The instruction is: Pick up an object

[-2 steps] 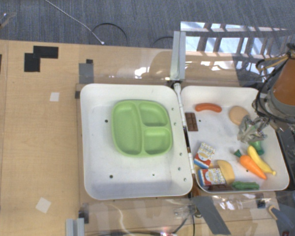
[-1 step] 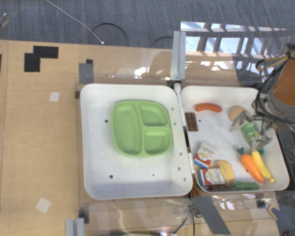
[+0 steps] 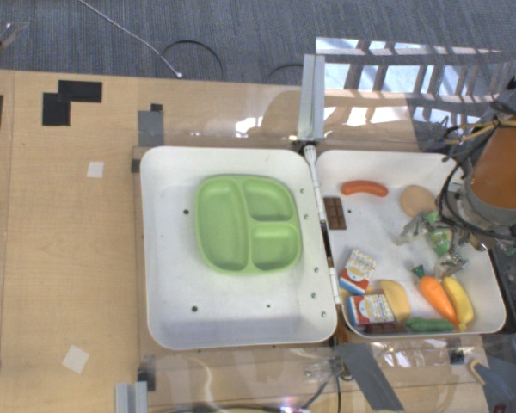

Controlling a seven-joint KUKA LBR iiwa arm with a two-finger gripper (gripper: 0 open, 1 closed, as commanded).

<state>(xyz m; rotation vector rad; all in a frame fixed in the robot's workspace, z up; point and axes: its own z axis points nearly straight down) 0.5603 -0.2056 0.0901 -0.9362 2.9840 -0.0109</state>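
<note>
Tool (image 3: pixel 434 235) low in right bin (image 3: pixel 374 218), finger state impossible to tell. Carrot (image 3: pixel 433 294) and banana (image 3: pixel 458 301) at five o'clock, touching. Better to lower straight onto carrot's middle, clear of banana.

Robot lab, marked bench (image 3: pixel 60 256), floor cables (image 3: pixel 189 54)

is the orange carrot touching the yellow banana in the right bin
Touching. The camera view shows the orange toy carrot lying right against the yellow toy banana, side by side, with no white bin floor between them.
</note>
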